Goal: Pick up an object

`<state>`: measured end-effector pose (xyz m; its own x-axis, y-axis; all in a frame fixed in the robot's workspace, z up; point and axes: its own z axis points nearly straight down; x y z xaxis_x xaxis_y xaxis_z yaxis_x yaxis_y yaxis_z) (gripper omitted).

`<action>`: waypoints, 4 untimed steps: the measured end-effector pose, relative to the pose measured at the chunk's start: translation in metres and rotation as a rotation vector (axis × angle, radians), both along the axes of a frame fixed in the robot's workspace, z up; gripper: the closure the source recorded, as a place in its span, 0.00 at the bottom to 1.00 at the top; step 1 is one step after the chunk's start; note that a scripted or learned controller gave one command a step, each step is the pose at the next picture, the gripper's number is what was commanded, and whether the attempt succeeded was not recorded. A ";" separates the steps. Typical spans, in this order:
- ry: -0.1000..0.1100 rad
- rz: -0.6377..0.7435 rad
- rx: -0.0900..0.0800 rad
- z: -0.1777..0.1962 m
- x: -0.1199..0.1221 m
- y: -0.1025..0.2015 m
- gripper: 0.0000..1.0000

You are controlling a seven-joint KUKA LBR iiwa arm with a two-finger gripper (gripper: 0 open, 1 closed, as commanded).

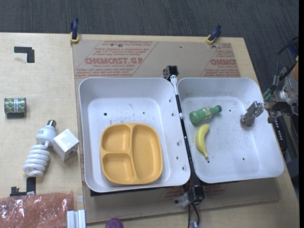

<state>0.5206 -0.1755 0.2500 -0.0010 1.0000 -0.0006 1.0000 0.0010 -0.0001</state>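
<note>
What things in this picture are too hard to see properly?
- Gripper: too small to tell whether it is open or shut.
- Arm: cut off by the right edge.
- Purple thing: cut off by the bottom edge.
- Green can: label too small to read.

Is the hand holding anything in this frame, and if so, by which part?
Nothing is held. The hand sits near the right bin's right wall, apart from the green bottle and banana.

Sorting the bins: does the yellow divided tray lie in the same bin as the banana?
No, the yellow tray lies in the left bin, the banana in the right bin.
</note>
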 end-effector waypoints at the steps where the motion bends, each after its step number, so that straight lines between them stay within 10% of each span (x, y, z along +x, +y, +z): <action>1: -0.001 -0.002 0.000 -0.117 0.014 -0.039 0.00; 2: 0.001 0.001 0.005 -0.158 0.029 -0.041 0.00; 4: 0.000 -0.002 0.001 -0.158 -0.043 0.076 0.00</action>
